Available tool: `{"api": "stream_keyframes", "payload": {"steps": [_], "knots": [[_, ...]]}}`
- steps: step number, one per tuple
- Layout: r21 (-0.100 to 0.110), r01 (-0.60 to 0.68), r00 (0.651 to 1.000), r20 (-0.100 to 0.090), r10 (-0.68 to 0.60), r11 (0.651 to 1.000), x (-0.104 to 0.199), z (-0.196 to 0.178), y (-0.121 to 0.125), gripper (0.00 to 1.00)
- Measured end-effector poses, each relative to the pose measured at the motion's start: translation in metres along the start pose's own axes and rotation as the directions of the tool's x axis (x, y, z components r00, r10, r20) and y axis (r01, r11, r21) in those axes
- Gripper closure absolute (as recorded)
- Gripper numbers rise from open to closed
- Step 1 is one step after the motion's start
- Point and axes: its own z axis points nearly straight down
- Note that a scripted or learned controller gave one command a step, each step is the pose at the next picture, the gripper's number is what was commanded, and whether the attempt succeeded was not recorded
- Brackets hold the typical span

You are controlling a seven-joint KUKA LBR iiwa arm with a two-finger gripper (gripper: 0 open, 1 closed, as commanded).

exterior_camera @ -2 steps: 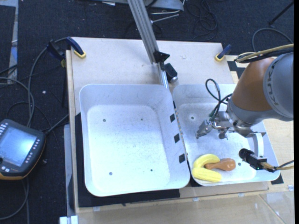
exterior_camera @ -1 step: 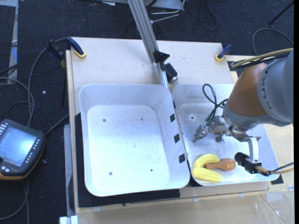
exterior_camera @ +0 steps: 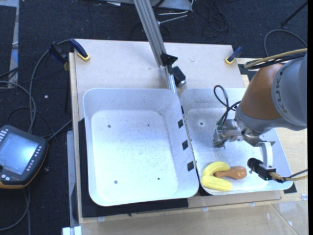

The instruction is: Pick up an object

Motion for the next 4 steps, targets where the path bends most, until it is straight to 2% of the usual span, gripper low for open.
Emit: {"api": "stream_keyframes", "payload": {"steps": [1,3,4], "knots": [[-0.004,0.000,1.000,0.001,0.000,1.000,-0.005,-0.061,-0.002,1.00],[-0.003,0.000,1.000,0.001,0.000,1.000,-0.016,-0.156,-0.002,1.00],[0.001,0.004,1.000,-0.001,-0.004,1.000,0.030,-0.150,0.012,1.00]]}}
